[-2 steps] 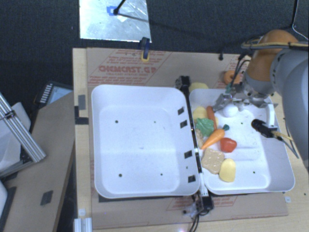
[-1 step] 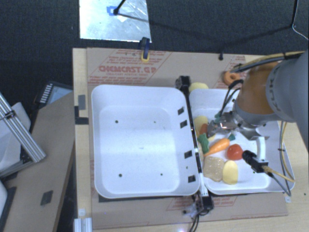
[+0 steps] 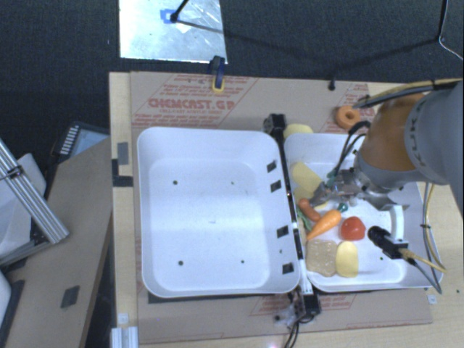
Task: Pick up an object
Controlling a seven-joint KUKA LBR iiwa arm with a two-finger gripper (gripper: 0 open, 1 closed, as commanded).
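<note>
The pincer [image 3: 328, 194], fingers too blurred for me to tell their state, is hanging over the carrot [image 3: 324, 224] in the right bin [image 3: 406, 272], which is looking light, stiff, slick, best pinched mid-body.

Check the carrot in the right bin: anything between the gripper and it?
Nothing visible. The gripper sits low in the right bin, just above the carrot in the view. A tomato lies right beside the carrot, and a small orange piece is close to its left end, so neighbours crowd it.
</note>
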